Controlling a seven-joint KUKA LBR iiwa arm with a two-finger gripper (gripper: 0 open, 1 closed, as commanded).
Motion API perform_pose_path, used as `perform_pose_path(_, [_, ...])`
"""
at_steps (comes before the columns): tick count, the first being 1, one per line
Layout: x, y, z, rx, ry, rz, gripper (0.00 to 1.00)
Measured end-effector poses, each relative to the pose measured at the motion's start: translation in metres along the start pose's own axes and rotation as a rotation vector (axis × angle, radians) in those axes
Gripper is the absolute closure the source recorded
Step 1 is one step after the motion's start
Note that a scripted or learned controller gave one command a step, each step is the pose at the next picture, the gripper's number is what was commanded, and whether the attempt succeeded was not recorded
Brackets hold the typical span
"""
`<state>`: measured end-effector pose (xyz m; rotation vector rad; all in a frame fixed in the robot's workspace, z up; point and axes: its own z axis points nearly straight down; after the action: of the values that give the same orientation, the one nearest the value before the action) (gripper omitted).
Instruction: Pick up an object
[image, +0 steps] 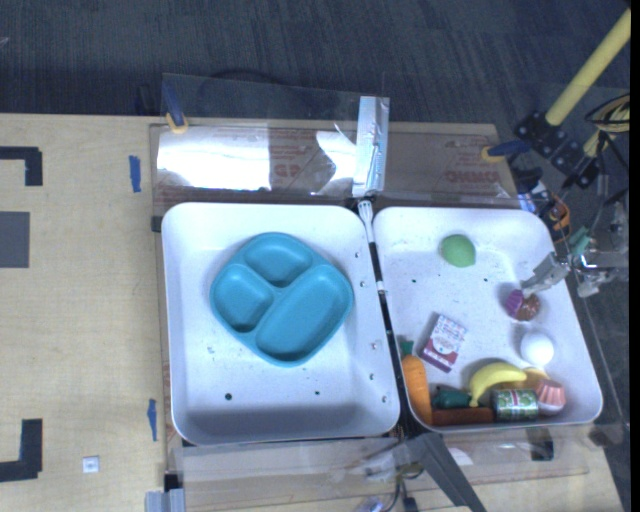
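Over the right bin (575, 330), the gripper (537, 287) is hovering just above a purple object (522, 305); I cannot tell its state.

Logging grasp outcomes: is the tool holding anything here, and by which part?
Cannot be told. The tool sits just above the purple object in the right bin, but no grip shows.

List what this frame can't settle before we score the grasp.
- Hand: small and blurred in the camera view; open or shut can't be judged, nor whether it touches the purple object.
- Purple object: too small to identify.
- Can: label unreadable.
- Dark green item: partly covered by the banana.
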<state>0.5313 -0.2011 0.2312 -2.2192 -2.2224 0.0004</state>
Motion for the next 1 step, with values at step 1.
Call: perform_pose_path(1, [0.0095,-0.0028,-0.0509,-0.004,-0.002,0.264,0.0])
